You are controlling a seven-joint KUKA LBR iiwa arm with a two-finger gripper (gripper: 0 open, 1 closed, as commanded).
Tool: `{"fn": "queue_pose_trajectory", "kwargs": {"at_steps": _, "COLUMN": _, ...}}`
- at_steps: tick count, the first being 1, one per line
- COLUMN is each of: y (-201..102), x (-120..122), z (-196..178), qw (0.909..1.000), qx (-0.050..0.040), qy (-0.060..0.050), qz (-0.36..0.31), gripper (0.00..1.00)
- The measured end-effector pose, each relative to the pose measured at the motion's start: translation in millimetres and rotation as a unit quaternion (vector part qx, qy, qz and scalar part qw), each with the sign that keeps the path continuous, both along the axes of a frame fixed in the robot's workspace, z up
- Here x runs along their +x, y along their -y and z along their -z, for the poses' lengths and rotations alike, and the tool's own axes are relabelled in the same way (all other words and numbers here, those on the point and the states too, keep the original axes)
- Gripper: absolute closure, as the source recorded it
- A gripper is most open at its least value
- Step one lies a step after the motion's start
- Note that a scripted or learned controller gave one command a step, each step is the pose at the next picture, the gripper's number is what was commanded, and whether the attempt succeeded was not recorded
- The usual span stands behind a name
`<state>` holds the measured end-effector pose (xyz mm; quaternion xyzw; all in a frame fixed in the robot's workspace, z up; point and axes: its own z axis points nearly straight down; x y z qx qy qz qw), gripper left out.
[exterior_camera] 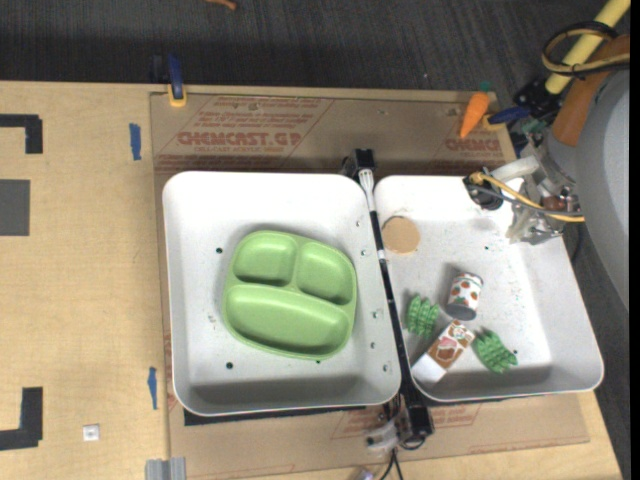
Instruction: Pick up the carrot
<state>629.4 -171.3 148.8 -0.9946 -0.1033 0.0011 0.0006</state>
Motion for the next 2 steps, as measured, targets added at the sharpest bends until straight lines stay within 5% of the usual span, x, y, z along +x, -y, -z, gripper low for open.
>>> {"fn": "queue_pose_trajectory", "kwargs": {"at_steps": 1, "y": -58.6, "x": 10.3, "z": -41.0, "qw": 1.0000, "qx": 0.0001, "qy": 0.001, "qz": 0.002, "gripper": 1.00}}
{"fn": "queue_pose_trajectory", "kwargs": {"at_steps": 2, "y": -85.9, "x": -16.5, "z": -80.7, "qw": 1.0000, "qx": 0.0010, "qy": 0.000, "qz": 0.002, "gripper": 1.00}}
